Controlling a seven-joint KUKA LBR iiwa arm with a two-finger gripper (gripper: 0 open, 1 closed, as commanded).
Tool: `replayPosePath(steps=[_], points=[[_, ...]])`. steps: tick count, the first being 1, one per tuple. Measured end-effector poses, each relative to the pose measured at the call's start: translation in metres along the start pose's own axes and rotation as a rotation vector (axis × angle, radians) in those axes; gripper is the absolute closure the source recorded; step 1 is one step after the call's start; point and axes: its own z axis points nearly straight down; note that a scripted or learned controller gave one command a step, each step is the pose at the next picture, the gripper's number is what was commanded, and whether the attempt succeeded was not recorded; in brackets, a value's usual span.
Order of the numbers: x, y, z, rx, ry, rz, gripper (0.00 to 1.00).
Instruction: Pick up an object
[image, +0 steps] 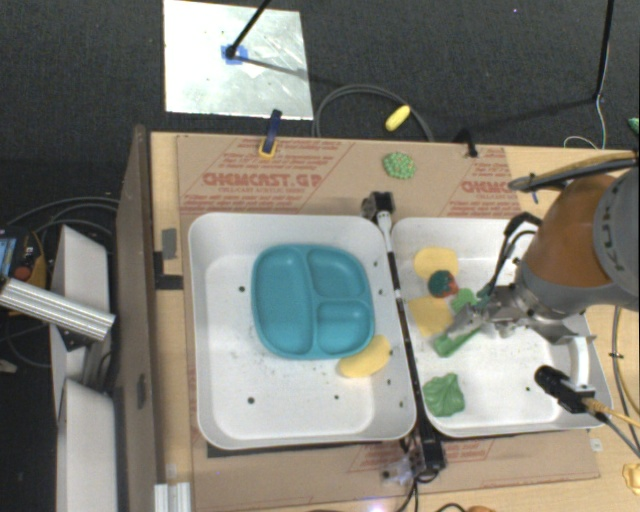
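Pincer (468, 322) sits low in the right bin (520, 405), pinching the green stick (452, 341).

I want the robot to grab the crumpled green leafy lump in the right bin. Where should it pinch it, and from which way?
Probably straight down from above, pinching across the middle of the crumpled green leafy lump. It lies low and flat on the floor of the right white bin, away from the other toys, but near the bin's left wall, so a sideways approach looks cramped. The gripper sits just above it in the view.
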Motion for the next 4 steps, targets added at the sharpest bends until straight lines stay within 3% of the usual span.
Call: replayPosePath(steps=[1,2,3,4], points=[[0.028,0.071,0.017,-0.018,-0.006,-0.001,0.0],[0.019,0.135,0.015,-0.018,-0.006,0.001,0.0],[0.038,0.104,0.018,-0.009,-0.004,0.006,0.0],[0.037,0.106,0.006,-0.014,-0.006,0.004,1.0]])
